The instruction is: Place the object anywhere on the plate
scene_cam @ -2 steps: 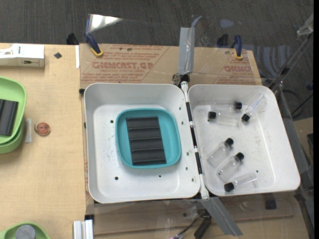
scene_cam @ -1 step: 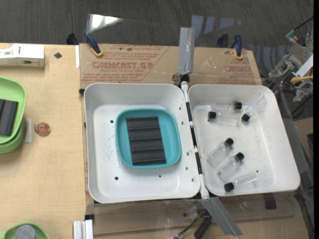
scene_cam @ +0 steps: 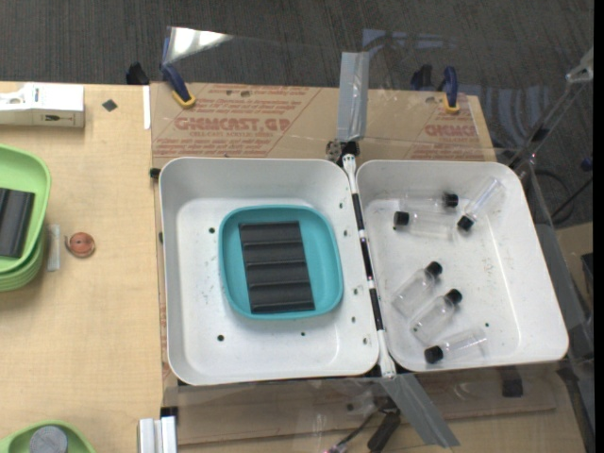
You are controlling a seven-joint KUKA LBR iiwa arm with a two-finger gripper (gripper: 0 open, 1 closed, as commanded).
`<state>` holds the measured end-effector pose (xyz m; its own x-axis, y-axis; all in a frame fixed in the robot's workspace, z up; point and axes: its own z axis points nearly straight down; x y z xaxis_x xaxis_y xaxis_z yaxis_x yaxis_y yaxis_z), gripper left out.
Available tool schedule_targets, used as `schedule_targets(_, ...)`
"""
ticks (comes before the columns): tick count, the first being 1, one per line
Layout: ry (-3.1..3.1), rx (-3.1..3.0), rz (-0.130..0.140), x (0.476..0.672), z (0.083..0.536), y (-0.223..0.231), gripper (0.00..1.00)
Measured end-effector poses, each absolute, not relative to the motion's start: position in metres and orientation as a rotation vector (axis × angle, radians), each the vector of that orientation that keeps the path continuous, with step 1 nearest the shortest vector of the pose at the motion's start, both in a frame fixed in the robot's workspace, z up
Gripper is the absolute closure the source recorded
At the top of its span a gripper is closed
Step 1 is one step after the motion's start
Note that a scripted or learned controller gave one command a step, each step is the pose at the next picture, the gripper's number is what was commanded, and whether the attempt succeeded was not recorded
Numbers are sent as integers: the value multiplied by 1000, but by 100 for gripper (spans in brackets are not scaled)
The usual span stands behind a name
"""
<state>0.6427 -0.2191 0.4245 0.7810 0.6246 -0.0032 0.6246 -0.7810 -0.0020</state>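
Note:
A teal square plate [scene_cam: 281,261] lies in the left white bin [scene_cam: 189,338], with a dark ribbed insert [scene_cam: 276,266] on its middle. The right white bin [scene_cam: 538,338] holds several clear plastic vials with black caps. One vial [scene_cam: 423,219] lies at the upper left, another [scene_cam: 479,202] tilted at the upper right. Further vials lie lower down: one [scene_cam: 416,287] near the middle, one [scene_cam: 437,310] just below it, one [scene_cam: 457,346] by the front wall.
A brown cardboard sheet [scene_cam: 245,121] sits behind the bins with orange clamps [scene_cam: 179,91]. On the wooden bench at the left stand a green tray [scene_cam: 21,220], a white box [scene_cam: 40,106] and a small red disc [scene_cam: 81,244].

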Motion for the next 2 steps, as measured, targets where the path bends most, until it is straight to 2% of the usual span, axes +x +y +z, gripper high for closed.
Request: schedule_targets(2, -859, -3021, 7, 646, 439, -220, 0)
